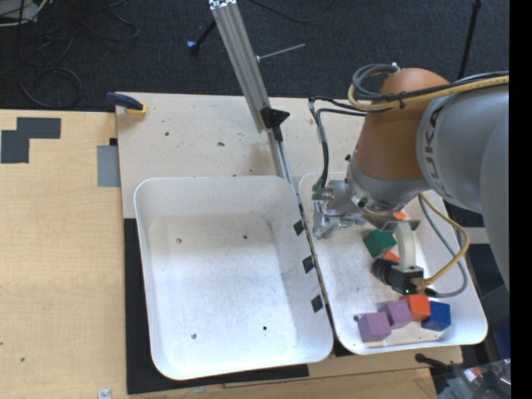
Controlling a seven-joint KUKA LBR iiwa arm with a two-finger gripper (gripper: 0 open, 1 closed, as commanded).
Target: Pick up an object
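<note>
My gripper (327,221) hangs over the far left part of the right bin (345,306), close to the wall between the two bins. Its metal fingers point down at the bin floor, and I see nothing between them. A green block (380,243) lies just right of the gripper, partly under the wrist. At the bin's near right corner sit two purple blocks (384,320), an orange block (418,306) and a blue block (437,316). A small orange piece (400,216) peeks out beside the wrist.
The left bin (166,223) stands alongside, sharing a wall that carries small black tabs (308,264). A slanted aluminium post (249,73) rises behind the bins. The big grey and orange arm (416,140) covers the right bin's far side.
</note>
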